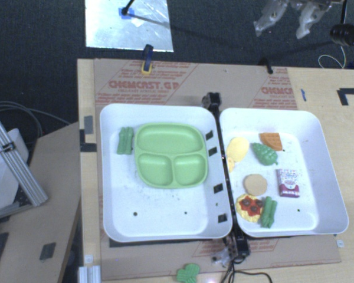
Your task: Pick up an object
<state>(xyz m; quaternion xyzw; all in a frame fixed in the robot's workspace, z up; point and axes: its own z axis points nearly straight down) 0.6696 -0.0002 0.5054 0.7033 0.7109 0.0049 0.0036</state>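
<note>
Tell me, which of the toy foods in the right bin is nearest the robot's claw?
The orange waffle-like piece. It lies at the bin's far edge, closest to the gripper raised beyond the bench; the others sit lower in view.

White bins [115, 217], tan surface [318, 87] with red-lettered sheet [143, 84]; left bin: light green tray [170, 155], green strip [125, 140]; right bin: yellow piece [238, 148], orange waffle [271, 140], green tree [264, 154], tan disc [255, 185], red-and-white packet [288, 183], red-and-yellow pizza [250, 207], green pod [268, 211].
</note>
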